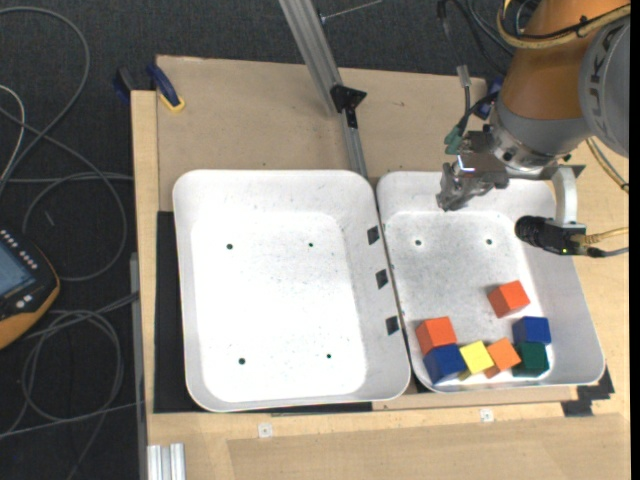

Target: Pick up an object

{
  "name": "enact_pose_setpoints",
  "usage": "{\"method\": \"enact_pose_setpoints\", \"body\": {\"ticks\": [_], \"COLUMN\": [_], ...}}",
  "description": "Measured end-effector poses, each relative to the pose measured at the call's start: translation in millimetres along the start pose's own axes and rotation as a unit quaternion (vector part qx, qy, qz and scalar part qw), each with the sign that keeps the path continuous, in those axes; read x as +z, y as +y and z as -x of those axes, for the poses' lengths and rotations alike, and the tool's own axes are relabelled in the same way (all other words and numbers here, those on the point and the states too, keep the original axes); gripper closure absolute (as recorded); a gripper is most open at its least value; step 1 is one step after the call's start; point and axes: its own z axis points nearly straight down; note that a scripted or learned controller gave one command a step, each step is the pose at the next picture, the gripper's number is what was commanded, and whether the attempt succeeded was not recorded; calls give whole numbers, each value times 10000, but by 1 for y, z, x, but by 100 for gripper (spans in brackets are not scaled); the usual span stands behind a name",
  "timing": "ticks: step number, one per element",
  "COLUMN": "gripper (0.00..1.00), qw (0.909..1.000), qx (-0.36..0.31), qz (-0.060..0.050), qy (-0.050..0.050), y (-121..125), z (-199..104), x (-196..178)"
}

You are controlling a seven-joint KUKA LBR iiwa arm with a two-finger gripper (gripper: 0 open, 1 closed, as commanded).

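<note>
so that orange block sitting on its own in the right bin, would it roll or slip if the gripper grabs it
The lone orange block looks like a flat-faced cube, so it probably won't roll and likely stays stiff between fingers. It lies turned at an angle to the bin wall, so a badly aligned gripper might twist or push it. With space around it, it should slide freely on the smooth-looking floor.

2 white bins (200, 198): speckled matt plastic. Bench (250, 98): bare wood. Blocks (508, 297): smooth, matt. Pole (310, 38): metal.

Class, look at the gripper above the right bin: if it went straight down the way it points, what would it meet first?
Probably bare floor of the right bin near its far edge. The gripper hangs well away from the blocks, though depth is hard to judge.
</note>
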Motion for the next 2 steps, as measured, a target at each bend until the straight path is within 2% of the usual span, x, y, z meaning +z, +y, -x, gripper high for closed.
{"method": "enact_pose_setpoints", "body": {"ticks": [2], "gripper": [100], "qw": [10000], "qx": [-1], "qz": [-20], "qy": [4], "y": [-34], "z": [-114], "x": [17]}}
